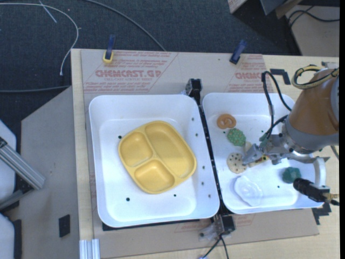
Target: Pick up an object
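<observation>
The right bin (280, 102) holds several small objects. At its back lies an orange-brown ring-shaped piece (226, 121), with a green lumpy piece (236, 137) just in front of it. A beige perforated disc (234, 162) sits nearer the left wall. A clear plastic piece (249, 191) lies at the front, and a teal piece (291, 174) at the right. My gripper (252, 156) is low in this bin, just right of the beige disc and in front of the green piece. I see nothing held in it.
The left bin (108, 117) holds a yellow divided plate (156, 156). The grey arm with its orange band (315, 112) covers the right bin's right side. Black cables (272, 99) loop above the wrist. Two clamps (110, 53) sit on the bench's back edge.
</observation>
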`<state>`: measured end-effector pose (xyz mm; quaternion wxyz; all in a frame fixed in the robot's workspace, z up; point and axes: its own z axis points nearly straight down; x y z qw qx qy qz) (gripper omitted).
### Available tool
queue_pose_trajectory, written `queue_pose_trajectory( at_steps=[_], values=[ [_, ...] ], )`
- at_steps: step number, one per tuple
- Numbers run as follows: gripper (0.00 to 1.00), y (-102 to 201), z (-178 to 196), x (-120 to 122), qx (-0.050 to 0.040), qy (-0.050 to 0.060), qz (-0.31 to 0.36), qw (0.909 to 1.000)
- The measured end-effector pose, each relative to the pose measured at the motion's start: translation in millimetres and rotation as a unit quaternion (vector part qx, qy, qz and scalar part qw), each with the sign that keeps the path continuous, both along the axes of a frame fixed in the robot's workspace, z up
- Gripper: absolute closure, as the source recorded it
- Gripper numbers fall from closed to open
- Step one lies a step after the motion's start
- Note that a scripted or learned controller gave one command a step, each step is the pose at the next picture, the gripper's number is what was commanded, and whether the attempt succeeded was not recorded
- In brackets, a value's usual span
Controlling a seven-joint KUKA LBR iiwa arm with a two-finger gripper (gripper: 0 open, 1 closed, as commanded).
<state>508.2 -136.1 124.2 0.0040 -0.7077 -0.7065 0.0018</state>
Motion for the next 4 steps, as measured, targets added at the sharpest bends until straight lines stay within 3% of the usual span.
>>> queue_pose_trajectory(
  at_steps=[1, 3, 4],
  values=[
    [1.00, 0, 14, 2, -0.0007, -0.004, 0.001, 1.0000],
    [1.00, -2, 127, 11, -0.0025, -0.008, 0.001, 1.0000],
    [1.00, -2, 144, 12, -0.0020, -0.006, 0.001, 1.0000]
  ],
)
